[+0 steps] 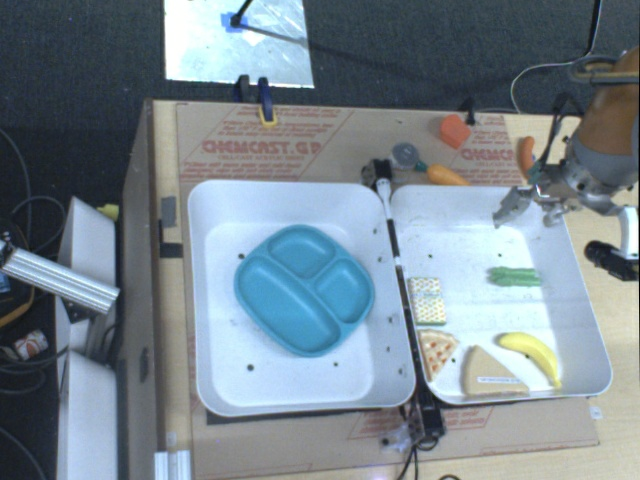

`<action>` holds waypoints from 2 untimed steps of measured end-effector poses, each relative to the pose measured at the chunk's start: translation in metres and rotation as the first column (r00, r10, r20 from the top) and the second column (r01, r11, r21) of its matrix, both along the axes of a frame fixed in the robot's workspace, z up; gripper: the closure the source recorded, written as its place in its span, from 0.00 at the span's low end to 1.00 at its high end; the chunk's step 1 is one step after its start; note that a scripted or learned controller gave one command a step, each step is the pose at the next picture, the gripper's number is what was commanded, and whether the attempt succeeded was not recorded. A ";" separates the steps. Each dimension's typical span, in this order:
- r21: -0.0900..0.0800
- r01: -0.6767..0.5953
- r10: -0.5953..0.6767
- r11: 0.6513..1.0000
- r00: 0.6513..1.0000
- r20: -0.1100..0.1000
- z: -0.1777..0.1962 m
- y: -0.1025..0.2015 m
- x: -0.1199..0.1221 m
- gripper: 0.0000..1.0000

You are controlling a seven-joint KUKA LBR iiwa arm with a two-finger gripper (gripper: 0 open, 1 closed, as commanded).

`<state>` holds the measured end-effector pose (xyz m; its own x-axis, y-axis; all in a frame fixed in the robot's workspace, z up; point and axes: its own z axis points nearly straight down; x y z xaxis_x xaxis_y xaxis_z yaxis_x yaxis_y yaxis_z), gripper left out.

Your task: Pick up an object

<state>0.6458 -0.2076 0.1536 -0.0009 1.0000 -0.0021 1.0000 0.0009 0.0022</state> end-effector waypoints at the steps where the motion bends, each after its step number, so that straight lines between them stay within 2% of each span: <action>1: 0.000 -0.001 0.001 1.000 1.000 0.001 0.000 0.001 0.000 0.00; 2: 0.000 -0.001 0.001 1.000 1.000 0.001 0.000 0.001 0.000 0.00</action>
<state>0.6462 -0.2068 0.1538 -0.0020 1.0000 -0.0016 1.0000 0.0020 0.0027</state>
